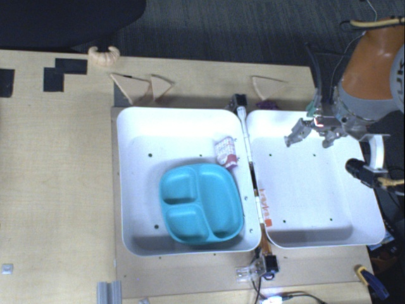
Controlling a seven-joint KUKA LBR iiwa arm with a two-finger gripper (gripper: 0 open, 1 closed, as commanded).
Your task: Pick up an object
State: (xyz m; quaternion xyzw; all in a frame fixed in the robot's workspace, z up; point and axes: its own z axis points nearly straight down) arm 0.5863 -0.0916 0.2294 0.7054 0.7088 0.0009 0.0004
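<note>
A blue divided plate [201, 202] lies in the left bin [136, 170], toward its front right. A small white packet with red print [226, 151] sits just behind the plate, near the bin's right wall. My gripper [311, 137] hangs over the back of the right bin [316, 233], well to the right of both objects. Its two fingers are spread apart with nothing between them.
A thin stick with a red tip [261, 204] lies along the seam between the two bins. A purple object [267, 105] peeks out behind the right bin's back edge. The wooden bench [57, 189] stretches to the left.
</note>
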